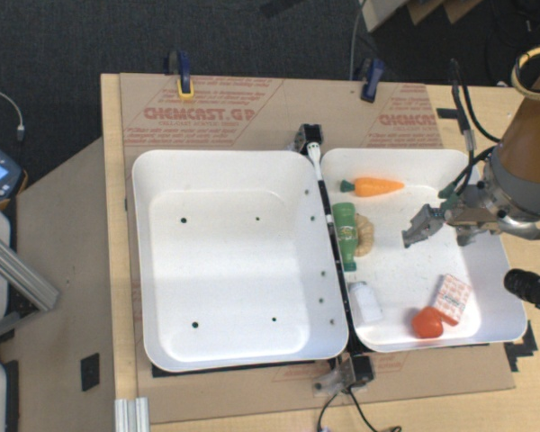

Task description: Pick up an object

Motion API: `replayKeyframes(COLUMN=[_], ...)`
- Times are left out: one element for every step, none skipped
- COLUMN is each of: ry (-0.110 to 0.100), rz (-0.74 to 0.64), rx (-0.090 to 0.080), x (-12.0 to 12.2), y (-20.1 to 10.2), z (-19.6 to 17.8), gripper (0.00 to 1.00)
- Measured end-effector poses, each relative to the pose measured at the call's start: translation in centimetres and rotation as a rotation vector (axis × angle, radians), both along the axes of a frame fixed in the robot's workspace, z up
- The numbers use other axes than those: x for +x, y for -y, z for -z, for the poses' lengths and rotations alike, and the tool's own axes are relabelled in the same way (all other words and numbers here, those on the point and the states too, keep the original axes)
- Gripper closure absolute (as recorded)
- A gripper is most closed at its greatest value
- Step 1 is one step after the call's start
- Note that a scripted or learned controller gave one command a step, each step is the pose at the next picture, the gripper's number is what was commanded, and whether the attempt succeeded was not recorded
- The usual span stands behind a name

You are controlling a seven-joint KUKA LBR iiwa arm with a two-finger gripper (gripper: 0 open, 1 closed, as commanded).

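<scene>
Pincer: the two-finger pincer point(420, 228) hangs over the middle of the right bin point(486, 331), its dark fingers pointing toward the view's left; whether they are spread or pressed together cannot be told, and nothing shows between them.
Arm: grey wrist with an orange-brown band point(531, 147), directly right of the pincer, reaching in from the view's right.
Red ball-like toy: point(427, 323) below the pincer, toward the near rim of the right bin.
Small patterned box: point(454, 298) below and slightly right of the pincer, touching or just beside the red toy; pink and white, tilted.
White object: point(366, 302) below and left of the pincer, against the bin's left wall; its kind cannot be told.
Green bottle: point(345, 233) left of the pincer, lying lengthwise along the left wall.
Tan round item: point(364, 233) between bottle and pincer, just beside the bottle.
Toy carrot: point(375, 186) above and left of the pincer, lying crosswise, orange with a green tip.
Left bin: point(225, 259) well left of the pincer, beyond the divider.
Bench board: point(252, 106) brown, printed, clamped at the far edge, under both bins.
</scene>
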State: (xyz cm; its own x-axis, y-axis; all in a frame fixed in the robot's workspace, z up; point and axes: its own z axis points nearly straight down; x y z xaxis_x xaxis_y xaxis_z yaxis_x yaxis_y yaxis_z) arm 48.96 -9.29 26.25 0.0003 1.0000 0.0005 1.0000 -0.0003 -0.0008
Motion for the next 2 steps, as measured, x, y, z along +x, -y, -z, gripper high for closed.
replayKeyframes(ry=[-0.010, 0.000], rz=[-0.010, 0.001], rx=[0.004, 0.000], x=[-0.65, -0.47], y=[-9.88, -9.20], z=[7.99, 7.52], gripper=[0.00, 0.00])
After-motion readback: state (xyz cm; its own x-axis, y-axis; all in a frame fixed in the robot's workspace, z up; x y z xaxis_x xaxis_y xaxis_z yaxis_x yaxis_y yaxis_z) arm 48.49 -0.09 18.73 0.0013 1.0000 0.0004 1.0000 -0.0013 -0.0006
